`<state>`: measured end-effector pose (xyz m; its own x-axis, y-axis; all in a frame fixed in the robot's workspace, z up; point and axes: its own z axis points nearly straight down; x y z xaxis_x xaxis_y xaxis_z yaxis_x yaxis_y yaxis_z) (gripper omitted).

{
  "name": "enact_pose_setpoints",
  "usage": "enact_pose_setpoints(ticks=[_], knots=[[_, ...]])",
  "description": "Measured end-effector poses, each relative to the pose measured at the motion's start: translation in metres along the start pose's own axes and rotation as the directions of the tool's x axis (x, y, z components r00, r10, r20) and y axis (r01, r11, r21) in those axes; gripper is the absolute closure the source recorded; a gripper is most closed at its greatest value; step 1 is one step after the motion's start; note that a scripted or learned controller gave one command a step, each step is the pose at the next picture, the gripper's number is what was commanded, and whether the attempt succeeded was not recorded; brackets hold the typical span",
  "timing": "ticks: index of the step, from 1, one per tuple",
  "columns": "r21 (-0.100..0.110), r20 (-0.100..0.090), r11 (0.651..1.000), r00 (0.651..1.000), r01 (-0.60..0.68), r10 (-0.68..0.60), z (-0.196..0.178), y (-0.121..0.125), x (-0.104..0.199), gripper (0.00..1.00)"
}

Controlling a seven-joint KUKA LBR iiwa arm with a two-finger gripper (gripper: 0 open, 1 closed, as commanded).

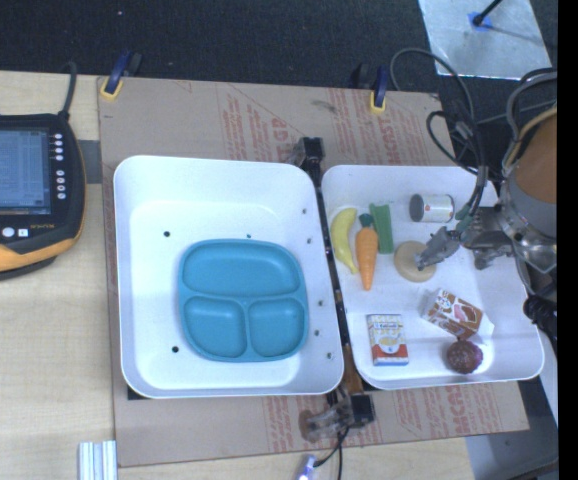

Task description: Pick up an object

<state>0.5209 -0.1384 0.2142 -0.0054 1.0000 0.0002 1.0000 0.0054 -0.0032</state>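
Tan disc (412, 261), lying at three o'clock of the carrot (366, 253) in the right bin (529, 368), is judged the target, since the gripper (431, 255), seen spread and unladen, is poised at its edge.

We see a blue divided plate (242, 299) in the left bin (139, 268). A control tablet (19, 193) lies well apart, at our far left.

Count: 2 white bins, left bin (134, 268) and right bin (529, 363). Left bin: 1 blue divided tray (241, 298), 3 compartments. Right bin, 7 items: 1 banana (343, 238) at 9 o'clock, 1 carrot (367, 253), 1 green block (382, 226), 1 small can (432, 208) at 12, 1 tan disc (410, 262), 1 juice carton (387, 339) at 6, 1 snack packet (455, 314), 1 dark round item (463, 356) at 5.
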Motion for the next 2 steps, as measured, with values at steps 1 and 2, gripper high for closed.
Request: enact_pose_setpoints(ticks=[1,2], knots=[[0.001,0.002,1.000,1.000,0.001,-0.001,0.108,0.054,0.037,0.00],[-0.003,0.004,1.000,1.000,-0.001,0.001,0.121,0.097,0.044,0.00]])
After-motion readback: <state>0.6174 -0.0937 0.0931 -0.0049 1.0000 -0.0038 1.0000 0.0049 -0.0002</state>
